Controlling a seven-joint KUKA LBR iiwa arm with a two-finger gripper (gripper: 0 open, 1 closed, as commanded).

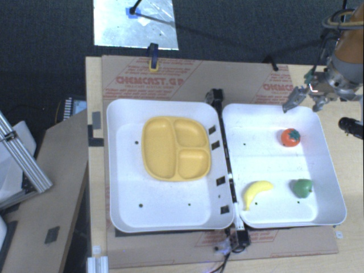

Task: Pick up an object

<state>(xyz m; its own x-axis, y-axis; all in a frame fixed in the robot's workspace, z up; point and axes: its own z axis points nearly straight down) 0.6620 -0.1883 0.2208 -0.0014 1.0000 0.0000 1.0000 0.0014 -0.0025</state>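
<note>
Above the far rim of the right bin [324, 147], my gripper [304, 99] hangs spread wide and holding nothing, tomato [290, 137] nearest below it, and that round thing could roll off my fingers if I'm off-centre.

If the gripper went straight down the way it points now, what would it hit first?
Probably the right bin's back rim or the bare floor just inside it. The gripper hangs over that corner; the tomato lies nearer the camera. Depth is uncertain.
</note>
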